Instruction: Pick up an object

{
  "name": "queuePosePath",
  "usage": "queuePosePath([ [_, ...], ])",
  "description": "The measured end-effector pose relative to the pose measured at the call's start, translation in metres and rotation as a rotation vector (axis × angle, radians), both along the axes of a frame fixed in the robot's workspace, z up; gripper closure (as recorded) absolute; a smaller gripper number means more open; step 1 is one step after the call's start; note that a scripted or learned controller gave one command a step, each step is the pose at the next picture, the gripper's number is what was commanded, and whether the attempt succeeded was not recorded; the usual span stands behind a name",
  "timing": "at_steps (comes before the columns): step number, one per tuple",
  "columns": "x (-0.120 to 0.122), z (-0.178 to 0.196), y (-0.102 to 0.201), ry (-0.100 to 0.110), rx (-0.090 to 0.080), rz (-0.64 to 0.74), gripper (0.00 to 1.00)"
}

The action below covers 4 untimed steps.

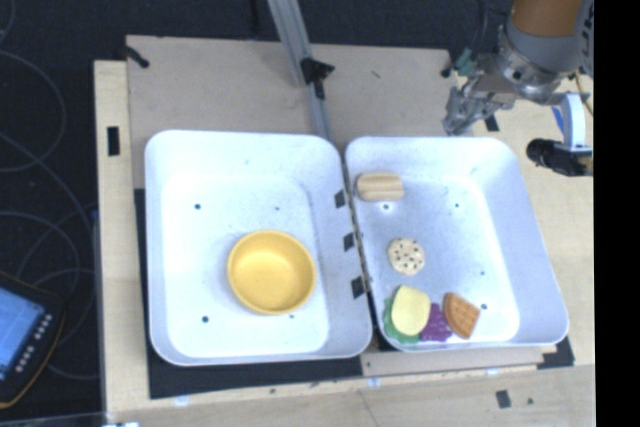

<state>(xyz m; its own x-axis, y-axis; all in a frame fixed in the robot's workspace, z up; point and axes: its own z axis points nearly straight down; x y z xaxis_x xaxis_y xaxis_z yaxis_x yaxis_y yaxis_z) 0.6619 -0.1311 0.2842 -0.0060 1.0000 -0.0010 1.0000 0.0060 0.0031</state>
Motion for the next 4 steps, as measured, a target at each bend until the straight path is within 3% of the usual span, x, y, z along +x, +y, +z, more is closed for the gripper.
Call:
queuePosePath([
  [2,0.011,-0.034,0.098,0.004,0.001,0.0,1.0],
  [4,0.02,-0.039,0.184,0.002,0.002,0.0,1.0],
])
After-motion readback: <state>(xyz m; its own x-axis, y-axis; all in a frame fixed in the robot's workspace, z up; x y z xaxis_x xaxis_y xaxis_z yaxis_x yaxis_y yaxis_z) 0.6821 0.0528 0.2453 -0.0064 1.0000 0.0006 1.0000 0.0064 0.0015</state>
